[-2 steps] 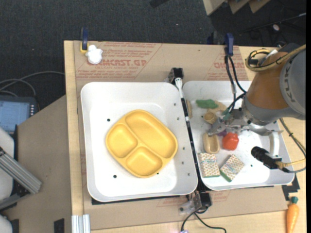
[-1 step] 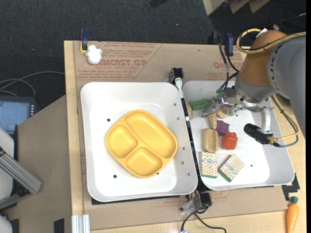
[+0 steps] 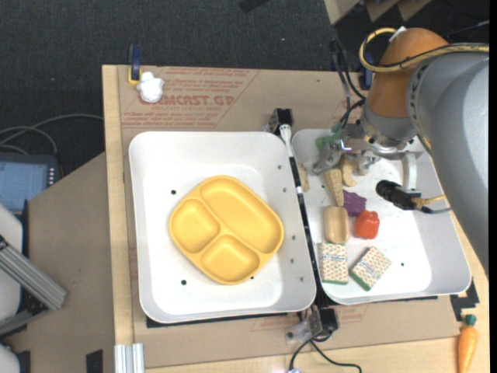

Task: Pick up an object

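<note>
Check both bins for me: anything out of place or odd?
One stray: a toy carrot lies on the bench outside the right bin, off its lower right corner. In that bin the small items sit loosely scattered, none spilled over the rim. The yellow tray lies flat but askew in the left bin.

A robotics lab is showing here: a cardboard-topped bench (image 3: pixel 233 92) is bearing two white bins (image 3: pixel 147 208), cables trailing at six o'clock, dark carpet (image 3: pixel 116 14) lying at twelve.

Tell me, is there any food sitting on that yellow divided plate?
No. The yellow plate lies bare in the left bin; the small items lie in the right bin.
</note>
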`<state>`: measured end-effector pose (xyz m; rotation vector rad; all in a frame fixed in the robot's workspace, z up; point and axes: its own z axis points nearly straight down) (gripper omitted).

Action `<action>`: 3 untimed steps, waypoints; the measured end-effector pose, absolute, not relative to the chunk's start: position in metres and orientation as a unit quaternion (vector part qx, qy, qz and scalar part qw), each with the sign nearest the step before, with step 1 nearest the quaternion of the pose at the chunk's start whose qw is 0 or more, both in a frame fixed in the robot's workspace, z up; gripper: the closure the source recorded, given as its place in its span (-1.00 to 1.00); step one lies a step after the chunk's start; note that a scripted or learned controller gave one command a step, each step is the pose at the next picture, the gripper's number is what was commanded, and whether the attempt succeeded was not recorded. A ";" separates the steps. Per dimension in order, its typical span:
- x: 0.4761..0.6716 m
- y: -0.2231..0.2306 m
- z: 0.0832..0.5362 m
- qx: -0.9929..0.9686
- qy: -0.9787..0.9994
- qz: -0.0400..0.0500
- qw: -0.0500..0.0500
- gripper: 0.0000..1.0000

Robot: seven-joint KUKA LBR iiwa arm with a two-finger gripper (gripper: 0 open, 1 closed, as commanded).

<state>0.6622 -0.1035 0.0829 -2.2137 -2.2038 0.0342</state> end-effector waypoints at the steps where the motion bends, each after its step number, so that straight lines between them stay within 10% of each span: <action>1: 0.597 -0.145 0.085 -0.709 -0.706 0.002 0.003 -1.00; 2: 0.660 -0.122 0.084 -0.708 -0.707 0.008 0.007 -1.00; 3: 0.659 -0.124 0.094 -0.708 -0.706 0.005 0.004 1.00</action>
